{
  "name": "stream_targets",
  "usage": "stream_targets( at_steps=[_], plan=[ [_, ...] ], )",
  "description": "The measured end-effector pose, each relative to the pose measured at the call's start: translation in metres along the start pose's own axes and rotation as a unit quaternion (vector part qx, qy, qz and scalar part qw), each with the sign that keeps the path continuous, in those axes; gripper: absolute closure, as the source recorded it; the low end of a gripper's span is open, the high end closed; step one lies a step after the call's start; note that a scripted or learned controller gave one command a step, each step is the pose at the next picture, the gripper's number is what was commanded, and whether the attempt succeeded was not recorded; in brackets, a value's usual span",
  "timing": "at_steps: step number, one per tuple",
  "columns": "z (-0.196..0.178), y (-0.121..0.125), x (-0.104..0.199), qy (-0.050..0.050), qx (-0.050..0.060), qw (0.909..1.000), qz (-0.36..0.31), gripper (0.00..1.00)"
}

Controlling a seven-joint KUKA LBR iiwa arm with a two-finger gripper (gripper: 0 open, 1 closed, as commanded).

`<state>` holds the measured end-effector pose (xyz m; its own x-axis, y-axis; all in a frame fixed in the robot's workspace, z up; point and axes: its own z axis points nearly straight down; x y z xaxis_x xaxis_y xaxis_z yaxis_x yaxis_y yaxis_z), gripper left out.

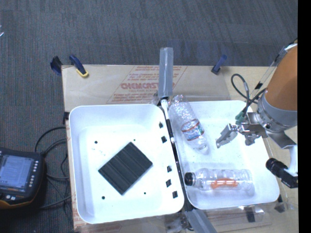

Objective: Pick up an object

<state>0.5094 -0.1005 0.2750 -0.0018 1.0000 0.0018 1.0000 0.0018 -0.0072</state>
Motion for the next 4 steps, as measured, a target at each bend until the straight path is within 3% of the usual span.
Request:
stream_targets(
  at_steps=[1, 2, 3, 4],
  plan=[
    [0.127, 0.064, 0.018, 0.000, 0.000, 1.0000, 0.000, 0.00],
    [0.167, 0.121, 0.018, 0.000, -0.002, 0.9999, -0.011, 0.00],
    [0.038, 0.101, 0.019, -0.001, -0.002, 0.9951, -0.099, 0.00],
    [0.163, 0.130, -0.006, 0.000, 0.000, 0.9859, -0.167, 0.00]
  ],
)
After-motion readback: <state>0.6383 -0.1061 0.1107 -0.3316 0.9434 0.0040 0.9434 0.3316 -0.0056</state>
